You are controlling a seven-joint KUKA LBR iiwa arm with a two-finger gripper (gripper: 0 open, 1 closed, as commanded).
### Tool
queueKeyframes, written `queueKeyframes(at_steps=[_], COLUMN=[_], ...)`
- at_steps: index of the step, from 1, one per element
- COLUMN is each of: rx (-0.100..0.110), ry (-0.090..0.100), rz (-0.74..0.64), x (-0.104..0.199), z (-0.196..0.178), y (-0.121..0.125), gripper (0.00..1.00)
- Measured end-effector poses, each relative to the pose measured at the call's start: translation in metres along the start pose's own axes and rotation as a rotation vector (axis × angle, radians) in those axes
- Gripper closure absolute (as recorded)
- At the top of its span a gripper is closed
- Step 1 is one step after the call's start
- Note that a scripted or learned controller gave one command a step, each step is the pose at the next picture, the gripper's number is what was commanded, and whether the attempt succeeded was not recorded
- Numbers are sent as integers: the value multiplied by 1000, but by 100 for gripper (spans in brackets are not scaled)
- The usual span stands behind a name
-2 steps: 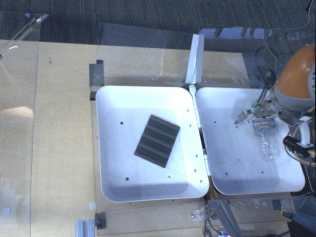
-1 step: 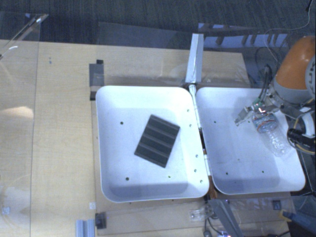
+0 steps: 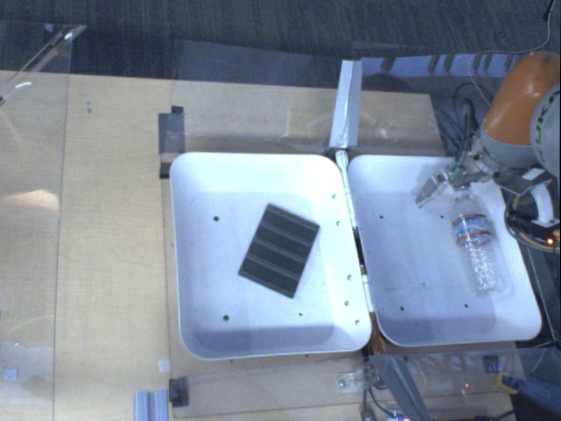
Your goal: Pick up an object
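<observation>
My pincer (image 3: 436, 187) hangs over the far part of the right bin (image 3: 421, 318), fingers spread, gripping nothing. The clear bottle (image 3: 478, 251) lies just nearer, reachable; the dark ridged slab (image 3: 280, 250) sits in the left bin (image 3: 202, 314).

Two bins sit side by side on the worktop (image 3: 105, 235), their inner edges touching. A ribbed slab (image 3: 280, 250) lies tilted in the left bin (image 3: 197, 182), near its centre. A bottle (image 3: 478, 251) lies on its side in the right bin (image 3: 403, 314), toward 3 o'clock. The gripper (image 3: 436, 187) hangs over that bin's 1 o'clock corner, seemingly just clear of the bottle's top end.
</observation>
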State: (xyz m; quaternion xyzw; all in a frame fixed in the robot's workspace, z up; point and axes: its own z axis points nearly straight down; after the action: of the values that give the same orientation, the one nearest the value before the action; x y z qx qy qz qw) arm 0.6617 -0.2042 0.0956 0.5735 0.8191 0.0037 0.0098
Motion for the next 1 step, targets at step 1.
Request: queueKeyframes(at_steps=[1], rx=[9], ry=[8], rz=[-110], x=[21], z=[3], y=[-59], gripper=[0])
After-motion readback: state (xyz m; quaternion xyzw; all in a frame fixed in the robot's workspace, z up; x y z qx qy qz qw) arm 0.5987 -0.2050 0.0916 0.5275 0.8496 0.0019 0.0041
